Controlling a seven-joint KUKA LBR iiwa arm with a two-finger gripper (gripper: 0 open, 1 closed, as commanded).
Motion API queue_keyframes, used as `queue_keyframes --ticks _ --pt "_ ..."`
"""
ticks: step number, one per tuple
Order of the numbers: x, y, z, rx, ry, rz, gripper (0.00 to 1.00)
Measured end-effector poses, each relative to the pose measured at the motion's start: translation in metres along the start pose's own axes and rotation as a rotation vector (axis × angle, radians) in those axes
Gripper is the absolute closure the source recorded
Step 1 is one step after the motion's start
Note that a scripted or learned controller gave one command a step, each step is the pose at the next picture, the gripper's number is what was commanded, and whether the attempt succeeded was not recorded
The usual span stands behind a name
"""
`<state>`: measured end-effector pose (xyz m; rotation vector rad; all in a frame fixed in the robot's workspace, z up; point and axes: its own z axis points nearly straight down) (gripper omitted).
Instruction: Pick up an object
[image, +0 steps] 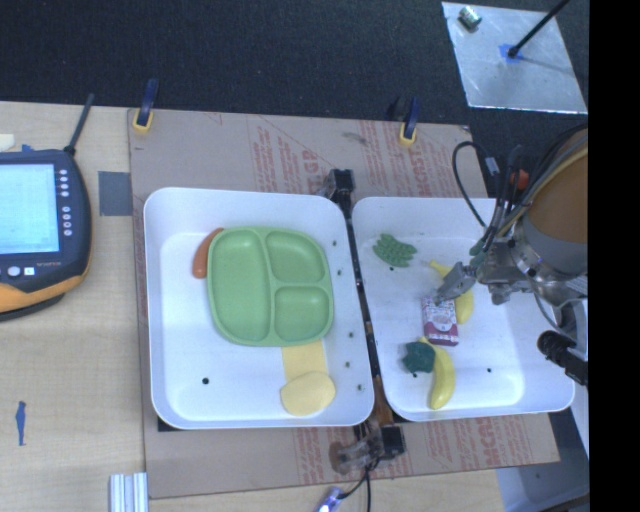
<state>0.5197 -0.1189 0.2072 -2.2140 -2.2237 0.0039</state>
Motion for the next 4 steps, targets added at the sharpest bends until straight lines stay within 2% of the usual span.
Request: queue_keyframes --ticks 1,2,3,4 --pt "0.016 -0.036 0.101 0.002 0.0 -0.001 0.0" --pt "0.015 -0.035 0.091 0.002 -0.002 -0.005 1.0" --pt "0.015 -0.035 0.091 0.001 -0.002 -0.005 0.0" --pt "0.019 0.027 0.108 -0.007 -0.003 -0.002 0.0"
